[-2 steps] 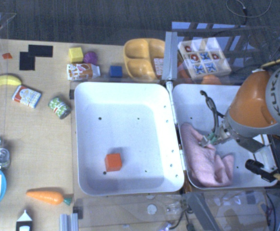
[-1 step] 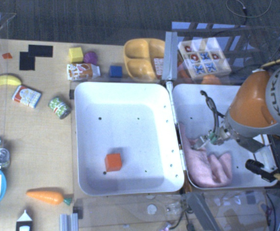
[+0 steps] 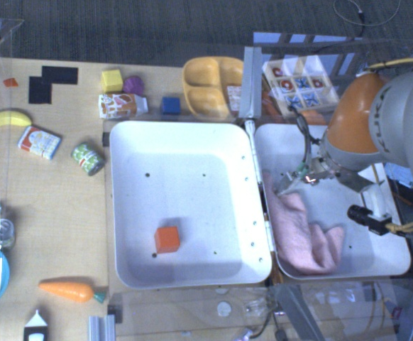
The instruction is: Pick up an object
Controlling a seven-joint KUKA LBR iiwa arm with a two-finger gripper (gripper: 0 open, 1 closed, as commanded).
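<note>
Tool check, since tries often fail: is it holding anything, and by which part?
Cannot be told. The tool sits at the upper edge of the pink cloth in the right bin, but no cloth shows between its tips.

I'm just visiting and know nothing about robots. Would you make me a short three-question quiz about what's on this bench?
1. True or false: the orange block lies in the left bin.
2. What lies in the right bin below the gripper? A) a banana B) a pink cloth C) a carrot
3. Fill in: on the bench left of the bins, the carrot lies near the ____ edge of the picture.

Key
1. True.
2. B: the pink cloth lies crumpled in that bin, and the gripper hangs at its upper end.
3. Bottom; the banana lies higher up.
</note>
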